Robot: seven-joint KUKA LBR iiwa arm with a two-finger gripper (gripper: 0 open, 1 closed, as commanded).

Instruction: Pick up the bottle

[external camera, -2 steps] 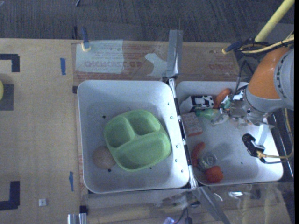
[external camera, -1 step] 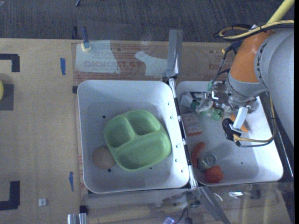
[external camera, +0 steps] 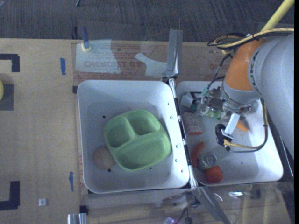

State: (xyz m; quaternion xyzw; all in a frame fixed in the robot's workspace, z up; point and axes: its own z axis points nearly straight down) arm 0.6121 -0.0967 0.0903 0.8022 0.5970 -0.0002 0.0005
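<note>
Arm (external camera: 261,64) enters from the right, orange band above the wrist, and is lowered into the right bin (external camera: 271,167). Claw (external camera: 212,107) sits at the upper-left part of that bin, close to the divider between the two bins. Whether its fingers are apart or together: cannot tell, the wrist body covers them from this angle.

Bottle (external camera: 202,107): probably the clear, greenish-tinted item lying directly at the claw, upper left of the right bin (outline is blurred, so identification is tentative). Contact between the two cannot be confirmed.

Other contents of the right bin: a red round item (external camera: 214,173) near the front edge and an orange piece (external camera: 241,125) beside the wrist.

Left bin (external camera: 88,97): green divided tray (external camera: 137,139) in the middle, tan ball (external camera: 103,157) touching its lower-left edge.

Desk (external camera: 37,139) to the left carries blue tape marks.
</note>
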